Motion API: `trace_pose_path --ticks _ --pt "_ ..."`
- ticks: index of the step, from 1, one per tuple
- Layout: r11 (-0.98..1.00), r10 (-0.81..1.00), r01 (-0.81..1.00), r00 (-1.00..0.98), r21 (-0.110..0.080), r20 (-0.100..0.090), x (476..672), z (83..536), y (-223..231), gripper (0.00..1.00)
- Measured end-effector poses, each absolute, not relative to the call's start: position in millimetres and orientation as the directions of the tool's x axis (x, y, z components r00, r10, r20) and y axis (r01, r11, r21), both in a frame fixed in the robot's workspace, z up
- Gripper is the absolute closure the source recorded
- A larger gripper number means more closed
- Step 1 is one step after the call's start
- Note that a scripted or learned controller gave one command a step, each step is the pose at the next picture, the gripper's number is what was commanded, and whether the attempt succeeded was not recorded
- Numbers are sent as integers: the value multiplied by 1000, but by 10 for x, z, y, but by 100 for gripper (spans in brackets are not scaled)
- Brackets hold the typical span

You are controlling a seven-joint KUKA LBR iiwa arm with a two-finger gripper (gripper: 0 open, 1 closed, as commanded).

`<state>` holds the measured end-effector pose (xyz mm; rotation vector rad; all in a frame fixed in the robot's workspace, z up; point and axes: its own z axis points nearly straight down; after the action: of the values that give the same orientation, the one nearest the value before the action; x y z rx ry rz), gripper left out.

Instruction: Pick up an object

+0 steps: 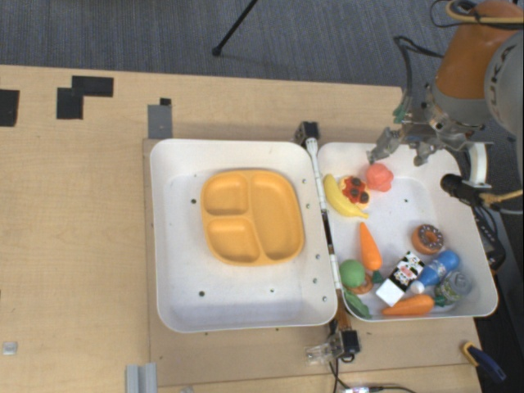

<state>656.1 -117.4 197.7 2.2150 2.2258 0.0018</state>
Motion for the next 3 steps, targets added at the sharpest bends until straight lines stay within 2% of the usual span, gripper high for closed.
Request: trace_pose_path --ticks 1,2,3 --pt "28 1000 1000 -28 -3 1 5891 1004 -1032 0" --pt "29 1000 1000 -29 5 0 5916 1128 -1030 100" --pt "29 1000 1000 -29 4 0 5915 1126 -1030 0"
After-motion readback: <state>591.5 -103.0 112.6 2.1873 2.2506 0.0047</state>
